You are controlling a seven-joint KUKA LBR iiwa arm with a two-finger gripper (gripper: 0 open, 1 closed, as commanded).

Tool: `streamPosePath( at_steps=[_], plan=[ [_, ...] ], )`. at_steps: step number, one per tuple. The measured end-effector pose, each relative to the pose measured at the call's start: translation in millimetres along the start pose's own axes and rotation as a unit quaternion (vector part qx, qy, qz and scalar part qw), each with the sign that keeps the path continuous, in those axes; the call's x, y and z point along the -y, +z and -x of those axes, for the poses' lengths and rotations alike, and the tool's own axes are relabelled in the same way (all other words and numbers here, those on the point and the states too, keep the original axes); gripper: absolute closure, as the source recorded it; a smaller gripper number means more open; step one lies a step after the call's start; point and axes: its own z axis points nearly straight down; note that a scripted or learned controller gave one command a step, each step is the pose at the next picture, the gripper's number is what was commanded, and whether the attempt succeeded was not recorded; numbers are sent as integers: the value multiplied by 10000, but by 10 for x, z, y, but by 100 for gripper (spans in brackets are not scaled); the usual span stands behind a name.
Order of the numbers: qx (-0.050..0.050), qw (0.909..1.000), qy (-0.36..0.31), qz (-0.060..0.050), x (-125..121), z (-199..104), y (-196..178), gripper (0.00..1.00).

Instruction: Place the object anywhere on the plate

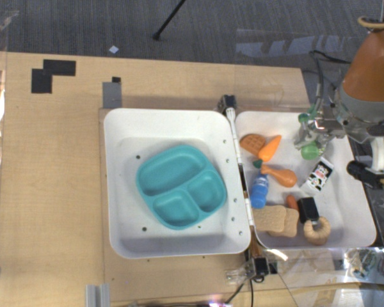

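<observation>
The teal divided plate [179,185] lies in the left white bin [118,171], with nothing on it. My gripper [310,132] hangs over the upper right part of the right bin [365,226], on the grey arm with its orange band [370,69]. Just beneath it lies a small green object [312,150], and another bit of green [304,117] shows beside the gripper's metal. Whether the green object is held or resting on the bin floor is unclear from this angle.
The right bin holds several toy foods: a carrot [269,147], a brown bread piece [251,142], a drumstick [280,174], a blue bottle [259,191], a black-and-white carton [319,174], toast slices [278,221], a black block [307,208] and a bagel [317,231].
</observation>
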Motion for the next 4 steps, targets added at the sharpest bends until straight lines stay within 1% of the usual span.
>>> streamPosePath(
  at_steps=[1, 2, 3, 4],
  plan=[
    [-30, 10000, 54, -20, 58, -753, 228, 100],
    [-27, 9973, 735, -40, 304, -1358, 221, 100],
    [-20, 9933, 1157, -48, 651, -1918, 315, 100],
    [-11, 9931, 1170, -43, 647, -1899, 312, 0]
  ],
)
